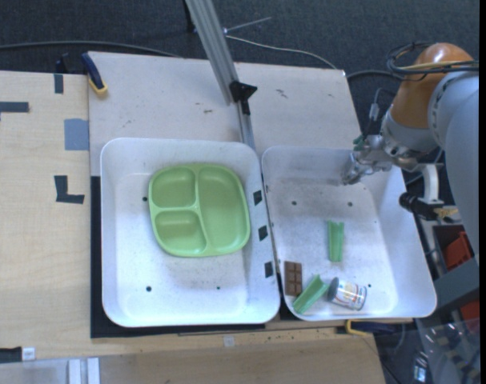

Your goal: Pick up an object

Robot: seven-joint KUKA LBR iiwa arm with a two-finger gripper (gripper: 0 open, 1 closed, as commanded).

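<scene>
2 white bins (114,238); green 3-compartment plate (199,210).

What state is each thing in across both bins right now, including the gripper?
Green plastic divided plate: flat, right way up, in the left white bin.
Upper green plastic stick: lying flat, mid right white bin.
Lower green plastic piece: lying slanted by the near wall.
Brown chocolate-bar block: lying flat beside it.
Small metal can: on its side.
Gripper: over the right bin's far end, holding nothing visible.
</scene>
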